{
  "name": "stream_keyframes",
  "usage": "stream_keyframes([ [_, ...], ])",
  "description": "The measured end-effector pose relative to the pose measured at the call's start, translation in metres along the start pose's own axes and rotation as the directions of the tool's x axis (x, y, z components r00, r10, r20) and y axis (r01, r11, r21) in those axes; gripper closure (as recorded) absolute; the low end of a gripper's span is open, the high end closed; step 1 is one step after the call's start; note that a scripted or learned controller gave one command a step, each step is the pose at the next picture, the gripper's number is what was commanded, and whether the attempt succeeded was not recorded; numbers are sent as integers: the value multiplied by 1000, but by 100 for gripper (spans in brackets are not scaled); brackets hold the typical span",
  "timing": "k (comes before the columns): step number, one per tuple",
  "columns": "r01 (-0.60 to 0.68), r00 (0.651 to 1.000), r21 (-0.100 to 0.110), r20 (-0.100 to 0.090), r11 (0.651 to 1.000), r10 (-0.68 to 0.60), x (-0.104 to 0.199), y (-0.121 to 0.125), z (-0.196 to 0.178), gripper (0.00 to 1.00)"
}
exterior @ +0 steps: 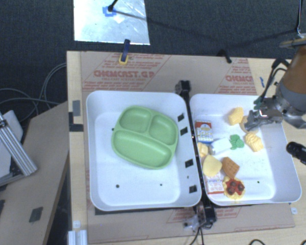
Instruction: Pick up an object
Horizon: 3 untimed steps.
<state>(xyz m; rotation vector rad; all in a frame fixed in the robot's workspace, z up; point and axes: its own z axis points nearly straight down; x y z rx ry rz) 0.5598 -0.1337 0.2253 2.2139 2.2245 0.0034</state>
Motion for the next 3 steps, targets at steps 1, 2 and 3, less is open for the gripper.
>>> stream_keyframes([
  [1,3,1000,4,-2,1000,-3,55,-22,8,100],
  [2,3,1000,2,-1,1000,-3,81,-22,1,100],
  [3,-4,1000,3,0,1000,4,75,-32,6,100],
])
